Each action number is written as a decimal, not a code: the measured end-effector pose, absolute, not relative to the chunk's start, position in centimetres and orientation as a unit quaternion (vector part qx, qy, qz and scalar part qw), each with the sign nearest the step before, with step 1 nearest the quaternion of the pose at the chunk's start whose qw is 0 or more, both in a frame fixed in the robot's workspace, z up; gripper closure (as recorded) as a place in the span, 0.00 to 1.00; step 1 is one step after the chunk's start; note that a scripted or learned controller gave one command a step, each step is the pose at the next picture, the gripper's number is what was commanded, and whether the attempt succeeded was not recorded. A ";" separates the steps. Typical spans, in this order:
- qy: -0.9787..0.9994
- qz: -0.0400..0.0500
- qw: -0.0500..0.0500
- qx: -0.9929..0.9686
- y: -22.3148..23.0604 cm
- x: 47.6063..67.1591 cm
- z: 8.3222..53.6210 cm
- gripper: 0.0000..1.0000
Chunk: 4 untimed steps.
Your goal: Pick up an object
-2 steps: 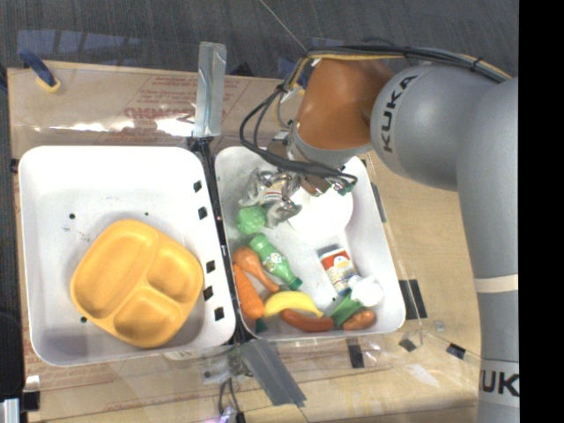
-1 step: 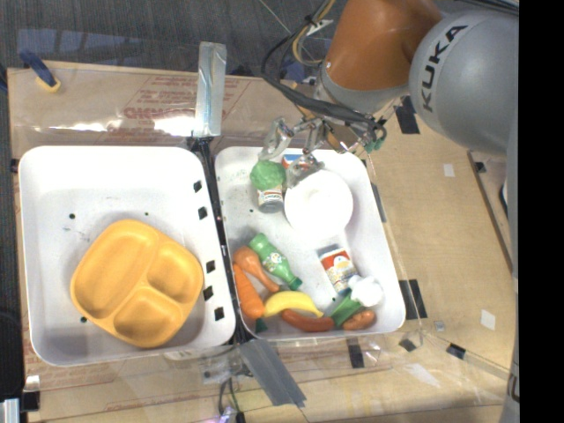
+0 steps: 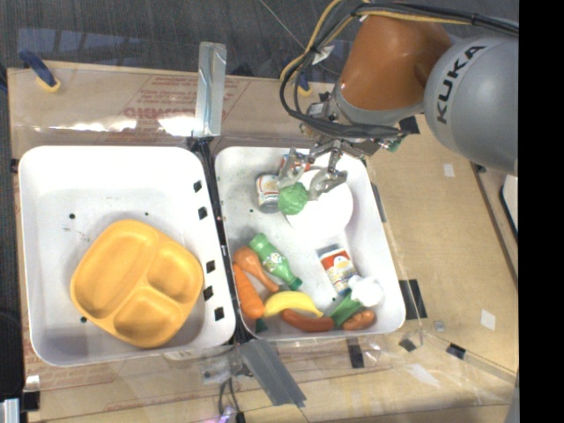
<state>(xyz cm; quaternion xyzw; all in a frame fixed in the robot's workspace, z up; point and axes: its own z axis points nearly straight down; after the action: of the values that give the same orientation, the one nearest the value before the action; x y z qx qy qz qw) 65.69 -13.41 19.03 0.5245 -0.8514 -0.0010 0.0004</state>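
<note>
My two-finger metal pincer [image 3: 307, 171] is positioned over the far end of the right shallow white bin [image 3: 381, 236], fingers pointing down. Between the fingertips sits a small rounded green object [image 3: 293, 199], and the fingers appear closed against it; I record it as gripped. A small silver can lying on its side [image 3: 269, 189] is just beside the green object, on its left, apparently touching.

Remaining contents of the right bin are grouped at the near end: a green plastic bottle with a white label [image 3: 275, 261], an orange carrot-shaped toy [image 3: 248, 291], a yellow banana [image 3: 293, 303], a reddish sausage-shaped piece [image 3: 308, 322], and a small red-and-white labelled container [image 3: 337, 268]. A white rounded item [image 3: 367, 292] lies near the container.

The left shallow white bin [image 3: 53, 174] holds a yellow divided plastic plate [image 3: 137, 282], tilted diagonally.
</note>
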 end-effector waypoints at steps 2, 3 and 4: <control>-0.670 -0.001 -0.001 0.743 -20.8 64.5 15.2 1.00; -0.609 0.002 -0.002 0.793 -18.8 65.6 23.7 1.00; -0.551 0.002 0.000 0.835 -20.2 65.3 13.7 1.00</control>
<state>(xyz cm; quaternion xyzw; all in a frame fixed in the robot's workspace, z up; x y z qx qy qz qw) 65.26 -20.23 13.71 0.8348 -0.5506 0.0016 0.0001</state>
